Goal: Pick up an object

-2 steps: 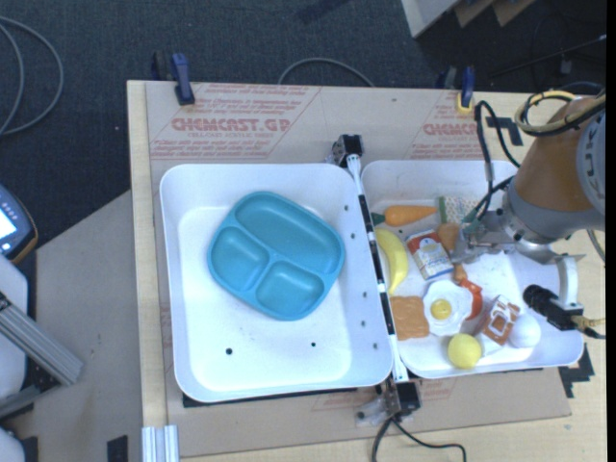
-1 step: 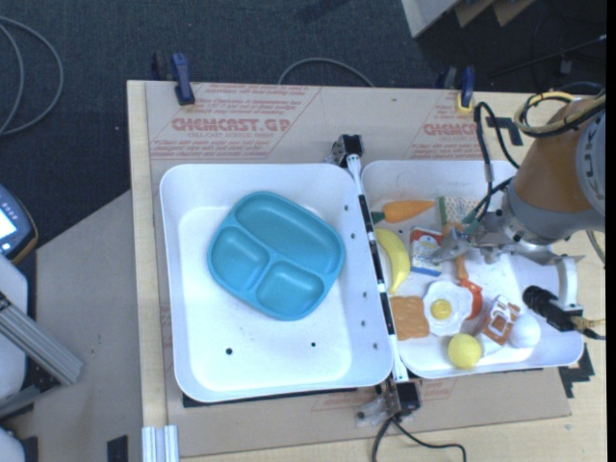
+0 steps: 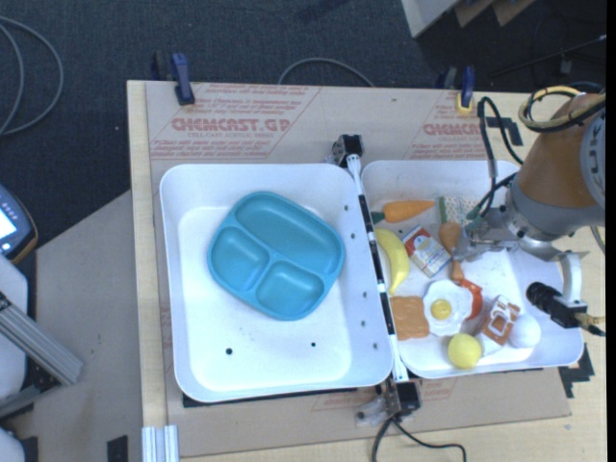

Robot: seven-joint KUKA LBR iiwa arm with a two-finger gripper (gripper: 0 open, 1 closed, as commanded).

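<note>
In left bin [image 3: 183, 287], one blue plate [image 3: 276, 255]

Arm [image 3: 563, 176] enters from right edge, orange band uppermost, grey wrist angled down and leftward. Claw [image 3: 469, 243] sits low, pointing left; finger state not resolvable.

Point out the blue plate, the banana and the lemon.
blue plate [image 3: 276, 254]: camera view, its central ridge, left bin.
banana [image 3: 393, 258]: camera view, mid-body, right bin.
lemon [image 3: 464, 351]: camera view, its centre, right bin.
</note>
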